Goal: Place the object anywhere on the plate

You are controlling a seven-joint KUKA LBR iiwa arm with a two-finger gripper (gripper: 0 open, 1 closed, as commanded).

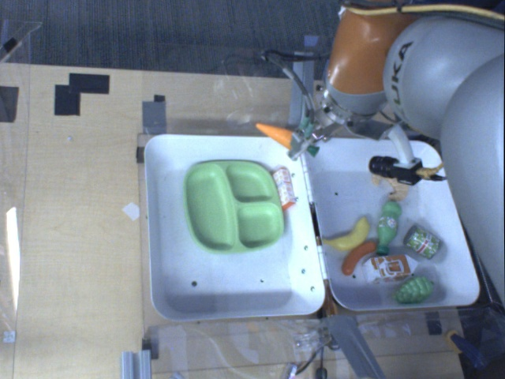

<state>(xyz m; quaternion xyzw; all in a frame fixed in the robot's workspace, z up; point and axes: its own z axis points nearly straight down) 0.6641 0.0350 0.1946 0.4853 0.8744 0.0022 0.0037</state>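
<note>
Looking at the jaws first, you find them over the far rim of the left bin (229,284), near the wall that it shares with the right bin (347,186). You cannot tell how wide they stand, because the wrist above covers them. An orange carrot (274,135) has its thick end right against them, and its tip points left along that far rim. Whether it is gripped or merely touched is not clear from this slant.

Just below and to the left, you see the green plate (209,204), which has three compartments, lying in the middle of the left bin. The carrot is apart from it. A small white and orange packet (282,188) lies against the plate's right edge.

Across the wall, the right bin holds a yellow banana (350,235), a red sausage (359,257), a green bottle (388,221), a small can (422,243), a brown and white carton (390,267) and a knobbly green item (414,289), all clustered toward its near side. Both bins rest on the pale desk (79,212).
</note>
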